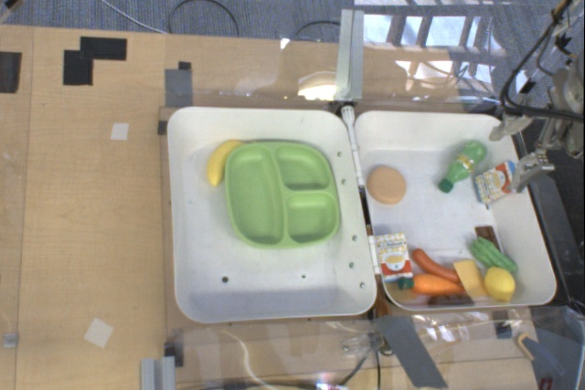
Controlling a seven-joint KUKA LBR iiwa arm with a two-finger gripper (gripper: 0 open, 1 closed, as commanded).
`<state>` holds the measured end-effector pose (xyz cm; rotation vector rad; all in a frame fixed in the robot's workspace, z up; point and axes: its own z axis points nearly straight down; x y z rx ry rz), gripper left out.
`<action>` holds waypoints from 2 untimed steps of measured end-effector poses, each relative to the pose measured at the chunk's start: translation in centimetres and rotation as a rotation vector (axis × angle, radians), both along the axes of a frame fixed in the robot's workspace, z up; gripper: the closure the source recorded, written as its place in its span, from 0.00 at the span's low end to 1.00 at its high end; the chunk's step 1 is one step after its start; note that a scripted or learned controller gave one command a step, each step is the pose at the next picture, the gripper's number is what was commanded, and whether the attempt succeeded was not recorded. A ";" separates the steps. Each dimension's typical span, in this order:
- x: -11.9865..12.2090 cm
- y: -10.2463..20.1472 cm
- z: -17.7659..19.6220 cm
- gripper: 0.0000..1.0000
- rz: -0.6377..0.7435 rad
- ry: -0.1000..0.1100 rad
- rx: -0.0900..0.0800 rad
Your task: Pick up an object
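The right bin (430, 137) holds a green bottle (462, 164), a round tan bun (388, 184) and a small red, white and blue carton (494, 183) lying near its right wall. Along its front lie a juice box (392, 253), a red sausage (433, 264), a carrot (437, 285), a yellow cheese wedge (471, 278), a lemon (500, 284) and a green vegetable (494, 254). My gripper (519, 148) hangs at the bin's right edge, just right of the bottle and above the carton. It is open with nothing between its fingers.
The left bin (265, 292) carries a green divided plate (281, 194) with a banana (218, 162) tucked at its left side. A metal divider (356, 187) separates the bins. A clear panel and frame (420, 32) stand behind the right bin.
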<state>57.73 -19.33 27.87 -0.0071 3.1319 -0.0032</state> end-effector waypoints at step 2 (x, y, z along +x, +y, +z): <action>8.4 2.8 -19.0 0.00 -0.091 -0.004 0.001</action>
